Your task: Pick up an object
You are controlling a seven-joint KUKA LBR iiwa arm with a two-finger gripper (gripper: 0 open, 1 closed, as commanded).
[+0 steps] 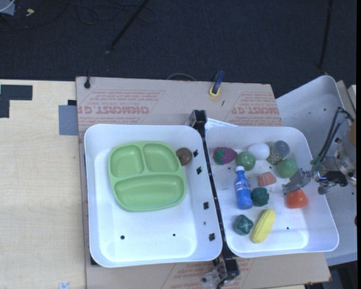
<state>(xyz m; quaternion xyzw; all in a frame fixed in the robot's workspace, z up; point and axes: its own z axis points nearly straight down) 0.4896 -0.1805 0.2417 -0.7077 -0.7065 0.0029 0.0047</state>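
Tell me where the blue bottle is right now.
The blue bottle lies in the right bin, near its left side, between the purple ball and dark green lump.

Two shallow white bins side by side on a cardboard sheet (168, 104). Left white bin (144, 245): green three-compartment plastic tray (147, 176), small brown ball (184, 156) just beside the tray's upper right corner. Right white bin (307, 236): blue bottle with white cap (243, 188), yellow corn cob toy (263, 224), red-orange rounded object (296, 199), several green rounded items. Two-finger gripper (296, 182) directly above the red-orange object, near the bin's right side.
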